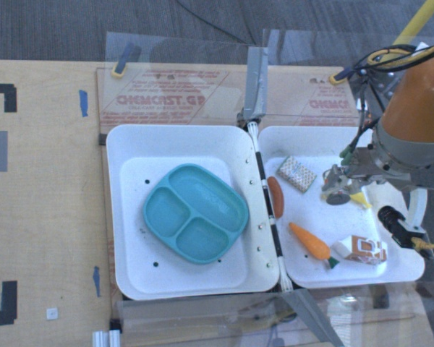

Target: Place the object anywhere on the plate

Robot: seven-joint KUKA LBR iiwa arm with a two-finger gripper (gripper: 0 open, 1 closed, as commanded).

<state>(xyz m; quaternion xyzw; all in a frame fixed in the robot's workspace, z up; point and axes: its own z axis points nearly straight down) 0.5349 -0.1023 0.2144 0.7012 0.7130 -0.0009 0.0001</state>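
Note:
A teal plate (196, 212) with three compartments lies in the left bin (123, 194) with nothing on it. The right bin (405, 266) holds a brown sausage (275, 196), a speckled tan block (296, 173), an orange carrot (310, 243) and a small white and orange carton (362, 250). My gripper (337, 191) hangs low over the middle of the right bin, to the right of the block. A small yellow object (361, 199) lies just right of the gripper, partly hidden by it. I see nothing held.
The grey arm with its orange band (416, 114) covers the right bin's far right part. A black cable end (395, 224) hangs over the bin's right side. The two bins meet at a raised rim (264, 215).

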